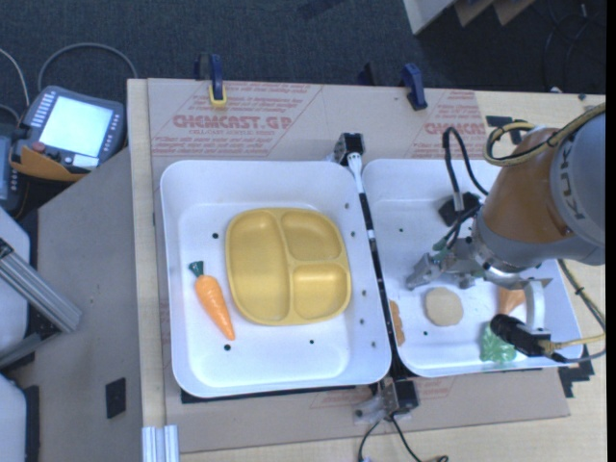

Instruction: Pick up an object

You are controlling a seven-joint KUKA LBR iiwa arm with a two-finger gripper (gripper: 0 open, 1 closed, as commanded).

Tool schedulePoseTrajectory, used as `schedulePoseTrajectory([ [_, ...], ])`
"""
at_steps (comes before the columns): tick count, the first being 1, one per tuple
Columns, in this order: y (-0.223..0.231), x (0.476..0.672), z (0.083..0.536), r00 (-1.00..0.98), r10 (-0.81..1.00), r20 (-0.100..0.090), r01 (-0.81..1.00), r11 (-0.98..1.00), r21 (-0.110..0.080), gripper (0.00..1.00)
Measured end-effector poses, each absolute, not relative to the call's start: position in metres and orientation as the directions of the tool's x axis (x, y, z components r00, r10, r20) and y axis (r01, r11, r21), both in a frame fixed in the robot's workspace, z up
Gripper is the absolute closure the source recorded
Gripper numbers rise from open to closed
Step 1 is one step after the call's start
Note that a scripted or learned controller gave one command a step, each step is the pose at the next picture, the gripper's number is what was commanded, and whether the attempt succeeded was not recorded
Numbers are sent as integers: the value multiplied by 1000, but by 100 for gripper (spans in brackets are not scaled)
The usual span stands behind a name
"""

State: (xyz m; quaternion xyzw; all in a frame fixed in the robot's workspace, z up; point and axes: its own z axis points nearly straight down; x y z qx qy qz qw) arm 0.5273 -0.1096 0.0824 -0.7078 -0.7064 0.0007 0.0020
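Two white bins sat side by side on my counter [289, 114]. At the frame's right, in the right bin [404, 349], my pincer [438, 268] hovered just above a tan round cookie [444, 307]; whether it gaped or was closed I couldn't tell.

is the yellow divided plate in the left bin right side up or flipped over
Right side up: the yellow divided plate shows three hollow compartments facing the camera, lying flat in the left bin.
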Motion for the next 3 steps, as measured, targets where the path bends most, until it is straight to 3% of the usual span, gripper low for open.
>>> schedulePoseTrajectory([
  [1,-110,528,95,2,1000,-1,1000,-2,1,100],
  [3,-108,520,200,-1,1000,-2,1000,1,8,100],
])
